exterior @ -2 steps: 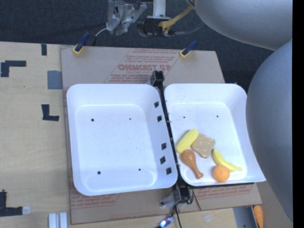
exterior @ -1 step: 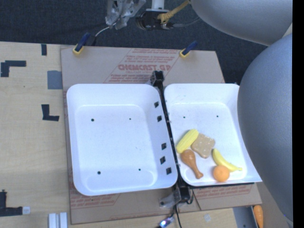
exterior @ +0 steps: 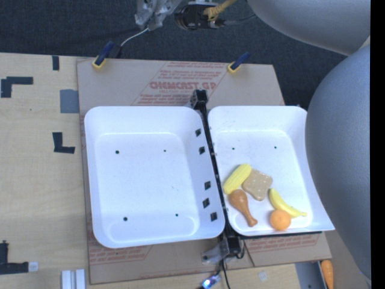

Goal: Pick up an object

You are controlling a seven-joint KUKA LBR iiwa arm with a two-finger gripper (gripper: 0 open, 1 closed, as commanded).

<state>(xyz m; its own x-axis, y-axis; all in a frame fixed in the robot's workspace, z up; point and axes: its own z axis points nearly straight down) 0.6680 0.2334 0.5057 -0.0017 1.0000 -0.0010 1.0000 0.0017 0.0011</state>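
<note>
**Five toy foods sitting in the right bin, hand hanging beyond the bins**

Lying bunched in the lower half of the right bin [exterior: 258, 111], toward the wall shared with the other bin: corn [exterior: 237, 178], bread [exterior: 257, 185], drumstick [exterior: 243, 205], banana [exterior: 284, 204] and orange [exterior: 280, 220]. Corn slanting at the upper left of the group, touching or nearly touching the bread to its right. Drumstick lying just below the corn, with its thin end pointing toward the bin's lower edge. Banana curving to the right of the drumstick, below the bread. Orange sitting at the bottom of the group, tucked against the banana's underside.

Sitting to the left, pressed side by side with the right bin: the left bin [exterior: 144, 161], with small black clips [exterior: 206, 185] running down the seam between the two.

Resting under both bins: a sheet of cardboard [exterior: 174, 83] with red print, pinned at its far edge by two blue and yellow clamps [exterior: 103, 54]. Carrying all of it: a pale wooden counter [exterior: 36, 179] marked with black tape [exterior: 60, 143].

Hanging at the top of the view, above the dark floor and well apart from the toys: the hand [exterior: 153, 8], grasping nothing visible; released or clenched, cannot tell. Sweeping down the right side, overlapping the right bin's edge: the grey arm [exterior: 343, 131].
</note>
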